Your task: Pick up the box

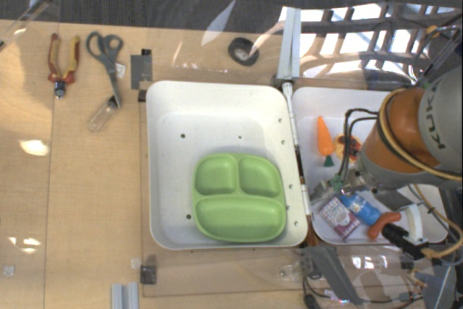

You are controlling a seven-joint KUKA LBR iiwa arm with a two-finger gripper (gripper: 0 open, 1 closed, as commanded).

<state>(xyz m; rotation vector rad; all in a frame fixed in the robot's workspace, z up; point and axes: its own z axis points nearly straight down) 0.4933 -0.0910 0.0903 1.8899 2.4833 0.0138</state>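
Two shallow white bins sit side by side on a wooden bench [72, 213], seen from the one fixed camera above. One small box [338, 217], flat and rectangular with a purplish, patterned face, lies near the front edge of the right bin [307, 101], close to that bin's front-left corner. Its long axis runs on a diagonal, from the bin's front edge toward the wall it shares with the left bin. Just beside the box lies one blue packet [362, 208], and past that one red-orange piece [382, 224]. One orange carrot-shaped toy [325, 137] lies toward the back of the same bin.

One grey arm [405, 137] with an orange band hangs over the right bin; the gripper [346, 183] is above the box, and whether it is spread or closed cannot be told.

One green three-compartment tray [239, 197] rests in the left bin [210, 101], toward its front edge. Along the bench's back-left corner lie one pair of red-handled pliers [61, 63] and one pair of grey scissors [107, 61].
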